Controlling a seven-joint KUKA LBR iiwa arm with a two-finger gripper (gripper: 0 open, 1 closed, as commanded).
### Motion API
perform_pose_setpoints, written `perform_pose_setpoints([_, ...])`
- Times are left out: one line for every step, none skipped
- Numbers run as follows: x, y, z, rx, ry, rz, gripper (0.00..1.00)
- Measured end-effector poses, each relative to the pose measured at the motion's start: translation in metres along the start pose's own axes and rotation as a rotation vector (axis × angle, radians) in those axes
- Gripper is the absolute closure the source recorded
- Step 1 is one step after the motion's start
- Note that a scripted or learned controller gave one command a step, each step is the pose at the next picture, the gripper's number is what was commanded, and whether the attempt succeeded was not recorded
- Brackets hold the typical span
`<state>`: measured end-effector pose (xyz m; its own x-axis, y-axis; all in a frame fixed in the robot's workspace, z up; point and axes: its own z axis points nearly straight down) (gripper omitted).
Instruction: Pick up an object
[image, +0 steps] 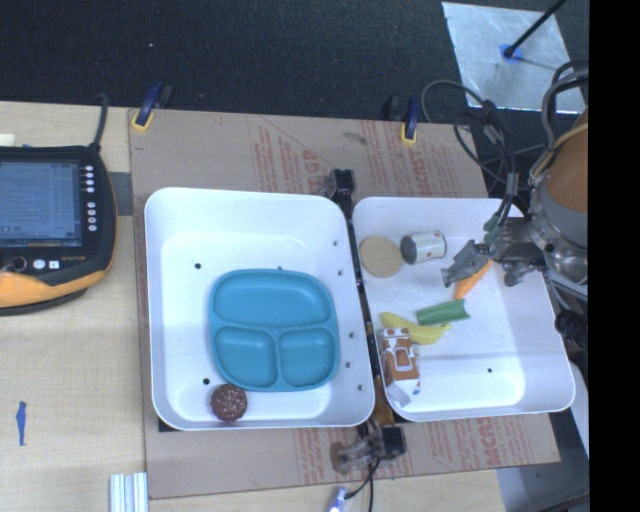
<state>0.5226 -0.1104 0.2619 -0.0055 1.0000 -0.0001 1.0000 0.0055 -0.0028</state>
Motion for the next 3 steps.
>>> perform_pose_setpoints([-0.038, 0.009, 0.092, 0.003, -0.001, 0.001, 0.00])
perform_pose_setpoints([-0.030, 0.019, 0.167, 0.002, 0.000, 0.001, 0.00])
perform_pose_setpoints([-0.032, 0.019, 0.157, 0.003, -0.003, -0.003, 1.00])
